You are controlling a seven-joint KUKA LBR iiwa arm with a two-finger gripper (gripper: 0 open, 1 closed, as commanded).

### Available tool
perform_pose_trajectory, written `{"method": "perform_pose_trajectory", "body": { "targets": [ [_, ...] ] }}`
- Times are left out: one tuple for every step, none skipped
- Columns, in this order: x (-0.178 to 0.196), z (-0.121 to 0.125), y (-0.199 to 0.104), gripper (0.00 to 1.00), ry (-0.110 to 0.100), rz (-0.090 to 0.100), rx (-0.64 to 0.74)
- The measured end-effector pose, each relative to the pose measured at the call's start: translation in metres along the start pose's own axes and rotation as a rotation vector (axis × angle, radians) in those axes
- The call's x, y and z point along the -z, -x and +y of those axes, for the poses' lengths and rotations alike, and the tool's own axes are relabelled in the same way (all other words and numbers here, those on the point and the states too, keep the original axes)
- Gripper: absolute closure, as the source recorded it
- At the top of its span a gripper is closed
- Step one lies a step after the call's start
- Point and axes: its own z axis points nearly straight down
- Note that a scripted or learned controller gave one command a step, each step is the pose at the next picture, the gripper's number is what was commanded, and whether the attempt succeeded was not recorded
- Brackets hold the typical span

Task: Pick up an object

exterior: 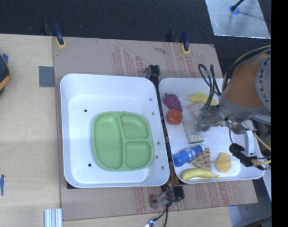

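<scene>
The right bin (238, 176) holds several small items: purple grapes (172, 101), a red tomato (174, 116), a patterned packet (193, 131), a blue bottle (185, 155), a pizza slice (202, 158), a banana (199, 174), a yellow pastry (223, 162) and another yellow piece (201, 98) near the back. My gripper (203, 122) is down in this bin, just right of the patterned packet and over a pinkish item (197, 109). The grey and orange wrist (246, 89) hides much of the bin's right side.
The left bin (77, 89) holds a green divided plate (121, 140). Cables loop above the wrist at the right bin's back edge. Clamps hold the cardboard sheet at the top. A dark device lies at the far left on the bench.
</scene>
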Motion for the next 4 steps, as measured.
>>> {"method": "perform_pose_trajectory", "body": {
  "targets": [
    [0.0,0.0,0.0,0.0,0.0,0.0,0.001],
    [-0.016,0.013,-0.007,0.0,-0.011,0.004,0.0],
    [-0.016,-0.006,-0.013,0.0,-0.013,0.005,-0.001],
    [-0.006,-0.006,-0.012,1.0,-0.015,0.004,0.001]
  ]
}}
